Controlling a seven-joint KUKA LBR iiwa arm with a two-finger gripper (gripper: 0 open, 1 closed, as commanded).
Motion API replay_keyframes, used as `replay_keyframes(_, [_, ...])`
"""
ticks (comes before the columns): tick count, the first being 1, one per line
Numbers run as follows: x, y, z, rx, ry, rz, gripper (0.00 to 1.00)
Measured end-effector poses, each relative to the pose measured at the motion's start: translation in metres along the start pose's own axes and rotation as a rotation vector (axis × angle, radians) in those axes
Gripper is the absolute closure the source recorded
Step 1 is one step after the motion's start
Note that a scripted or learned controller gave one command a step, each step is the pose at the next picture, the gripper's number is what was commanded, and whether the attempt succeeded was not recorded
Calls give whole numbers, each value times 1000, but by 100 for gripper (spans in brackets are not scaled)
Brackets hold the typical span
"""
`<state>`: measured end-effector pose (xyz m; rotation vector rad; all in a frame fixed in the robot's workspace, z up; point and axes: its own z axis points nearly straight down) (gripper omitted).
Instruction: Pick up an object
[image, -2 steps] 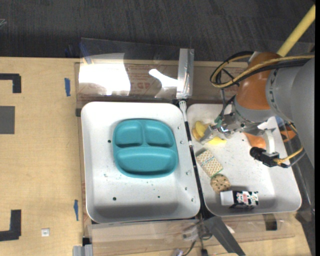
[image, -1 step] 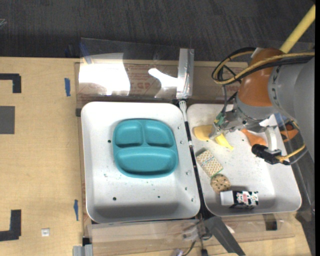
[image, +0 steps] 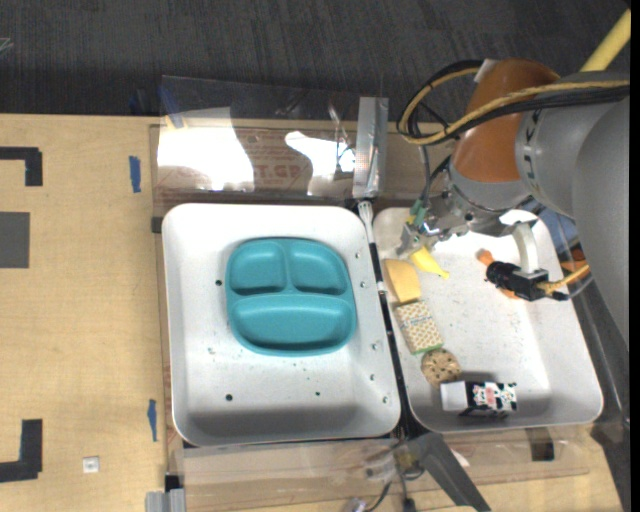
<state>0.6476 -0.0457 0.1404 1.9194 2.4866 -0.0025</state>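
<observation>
Jaws (image: 425, 228) hung low at the right bin's (image: 560, 385) upper left corner, just beside a yellow banana piece (image: 430, 262); whether they were open or closed could not be told; a teal divided plate (image: 291, 296) lay in the left bin (image: 200, 380).

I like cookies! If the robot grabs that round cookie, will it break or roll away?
The cookie lies flat in the right bin, so it probably won't roll. It looks thin and crumbly-textured, so a hard squeeze might crack it if real. It is small, so likely light.
</observation>
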Motion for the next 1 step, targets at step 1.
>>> replay_keyframes(1, [51,34,-55,-8,1,-91,100])
